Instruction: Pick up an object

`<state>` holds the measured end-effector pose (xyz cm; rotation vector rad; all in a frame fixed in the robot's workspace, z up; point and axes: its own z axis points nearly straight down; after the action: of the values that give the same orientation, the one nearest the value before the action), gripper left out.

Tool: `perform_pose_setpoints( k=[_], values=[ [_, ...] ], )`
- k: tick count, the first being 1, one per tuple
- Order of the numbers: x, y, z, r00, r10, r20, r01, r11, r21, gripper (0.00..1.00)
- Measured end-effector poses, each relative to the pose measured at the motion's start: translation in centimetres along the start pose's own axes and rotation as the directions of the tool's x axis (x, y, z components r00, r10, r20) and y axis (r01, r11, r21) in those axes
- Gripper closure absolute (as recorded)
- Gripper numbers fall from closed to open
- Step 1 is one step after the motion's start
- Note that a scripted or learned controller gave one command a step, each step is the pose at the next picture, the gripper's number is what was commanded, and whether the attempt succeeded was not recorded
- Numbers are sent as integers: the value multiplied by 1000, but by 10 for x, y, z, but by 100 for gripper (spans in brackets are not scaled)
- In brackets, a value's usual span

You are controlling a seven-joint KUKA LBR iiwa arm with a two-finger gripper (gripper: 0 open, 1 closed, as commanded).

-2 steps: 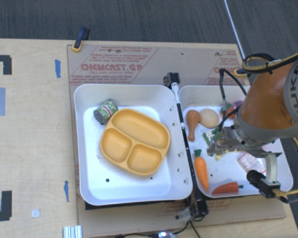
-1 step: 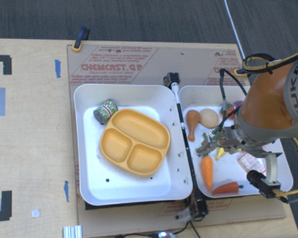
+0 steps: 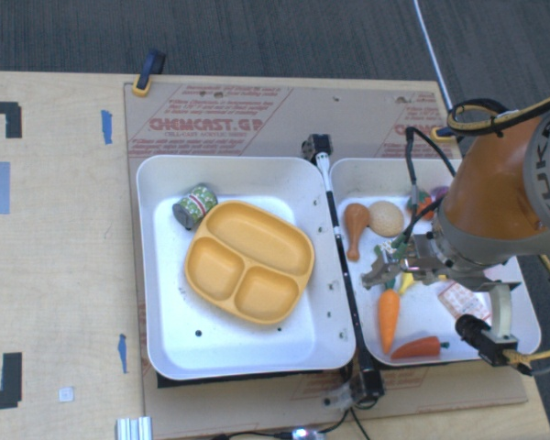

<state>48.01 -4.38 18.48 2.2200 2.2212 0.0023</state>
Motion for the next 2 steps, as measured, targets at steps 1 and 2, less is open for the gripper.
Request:
perform_pose_setpoints(
  k=[1,2],
  values=[
    [-59,36,99,1000,2,2,-2,1000,-3,0],
    [-48,13,99,1000,1,1,-1,1000,-4,0]
  ],
)
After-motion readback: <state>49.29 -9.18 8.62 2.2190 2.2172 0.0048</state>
